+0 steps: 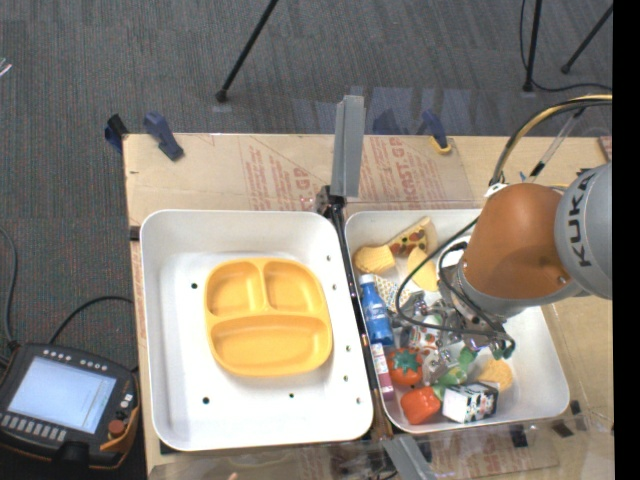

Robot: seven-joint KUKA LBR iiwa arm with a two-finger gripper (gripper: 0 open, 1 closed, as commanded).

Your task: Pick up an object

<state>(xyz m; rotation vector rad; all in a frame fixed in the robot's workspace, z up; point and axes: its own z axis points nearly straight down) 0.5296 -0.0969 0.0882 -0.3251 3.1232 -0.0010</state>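
Toys and play food sit heaped in the right bin, and that is where the arm is working. From where I stand, the grey arm reaches in from the right, its orange band bulking over the middle of the bin, and the gripper hangs down among the clutter below it, wrapped in dark cables. Whether it has hold of anything I cannot tell; the wrist and the wiring hide too much.

Around it the objects lie close together. A blue tube with a white cap lies along the bin's left wall. Just below it sits a red tomato with a green top, and beside that, nearer the front edge, a red pepper-like piece. A small black-and-white box rests at the front, touching the red piece. Toward the back of the bin a toy pizza slice leans near a pale yellow rounded piece. A yellowish round piece shows just right of the gripper.

The left bin holds a yellow divided plate with three compartments, lying flat near its middle. A teach pendant lies on the floor at the bench's left.
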